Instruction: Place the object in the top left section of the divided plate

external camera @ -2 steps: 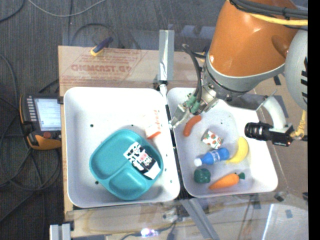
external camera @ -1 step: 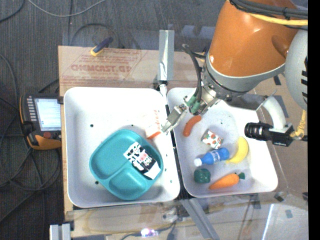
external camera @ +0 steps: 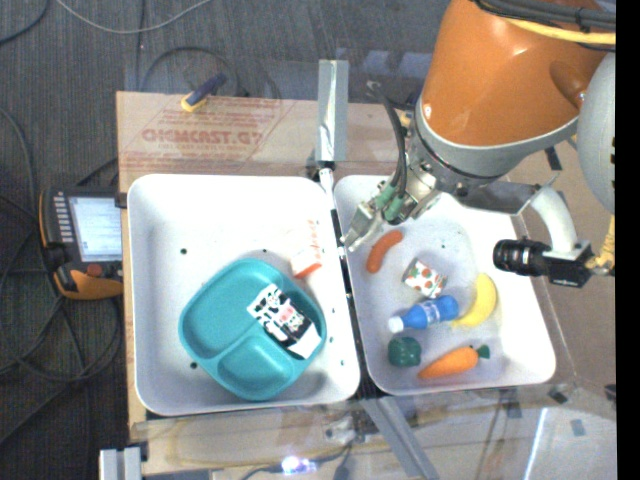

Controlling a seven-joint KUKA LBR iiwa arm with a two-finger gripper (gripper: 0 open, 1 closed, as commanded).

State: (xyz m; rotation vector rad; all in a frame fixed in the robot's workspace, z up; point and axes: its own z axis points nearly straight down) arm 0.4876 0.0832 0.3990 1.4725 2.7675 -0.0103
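Looking down, you see grey-and-orange arm's two-finger gripper [external camera: 362,226] hanging over far-left corner of right white bin [external camera: 520,368], beside divider; fingers' state cannot be told. Red sausage-shaped toy [external camera: 383,251] lies just right of fingertips, not gripped. Teal divided plastic plate [external camera: 225,343] sits tilted in left white bin [external camera: 160,268], black-and-white patterned carton [external camera: 285,318] lying on its far-right part. Right bin also holds blue-white bottle [external camera: 425,315], yellow banana [external camera: 481,301], orange carrot [external camera: 450,363], dark green round piece [external camera: 405,350], small white strawberry-print box [external camera: 424,278].

Floor: I see dark grey carpet [external camera: 60,98] with loose cables [external camera: 100,13].
Bench: cardboard sheet [external camera: 215,133] under my bins.
Left: orange-edged pendant [external camera: 80,243].
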